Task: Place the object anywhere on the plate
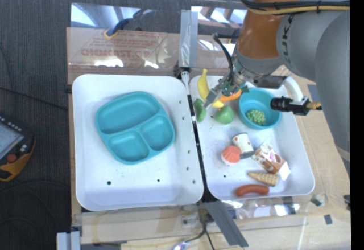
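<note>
Plate point(135, 125) in left bin point(85, 186) bare, task barely begun; hand point(223, 95) low at right bin's point(301, 177) far-left corner among toy food, grip state unreadable.

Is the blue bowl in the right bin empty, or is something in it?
Not empty: the blue bowl sits upright with green peas inside.
</note>
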Controlling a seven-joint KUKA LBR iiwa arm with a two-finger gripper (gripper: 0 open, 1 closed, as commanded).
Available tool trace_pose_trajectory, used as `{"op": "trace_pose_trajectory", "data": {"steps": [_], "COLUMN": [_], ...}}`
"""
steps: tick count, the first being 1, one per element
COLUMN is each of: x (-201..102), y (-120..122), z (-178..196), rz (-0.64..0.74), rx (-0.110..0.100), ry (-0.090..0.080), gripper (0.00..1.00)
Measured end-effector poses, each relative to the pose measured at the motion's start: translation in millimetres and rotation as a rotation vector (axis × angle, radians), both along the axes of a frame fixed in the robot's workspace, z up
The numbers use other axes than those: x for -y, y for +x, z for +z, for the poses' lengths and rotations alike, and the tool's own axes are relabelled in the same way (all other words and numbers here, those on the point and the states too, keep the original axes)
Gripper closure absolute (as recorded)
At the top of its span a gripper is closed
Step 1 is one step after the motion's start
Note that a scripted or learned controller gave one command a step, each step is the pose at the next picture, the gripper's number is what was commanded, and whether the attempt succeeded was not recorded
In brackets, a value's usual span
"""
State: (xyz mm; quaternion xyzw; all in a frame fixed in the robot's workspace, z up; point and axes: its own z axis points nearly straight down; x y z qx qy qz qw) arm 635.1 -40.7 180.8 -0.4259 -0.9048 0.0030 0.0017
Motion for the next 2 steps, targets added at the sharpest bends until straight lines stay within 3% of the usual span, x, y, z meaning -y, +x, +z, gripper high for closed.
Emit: {"op": "trace_pose_trajectory", "data": {"steps": [1, 2], "x": [-84.8, -84.6], "y": [-20.7, -20.7], "z": [8.8, 8.8], "rz": [0.084, 0.084], "rx": [0.0, 0.0], "ry": [0.003, 0.003], "gripper": [1.0, 0.0]}}
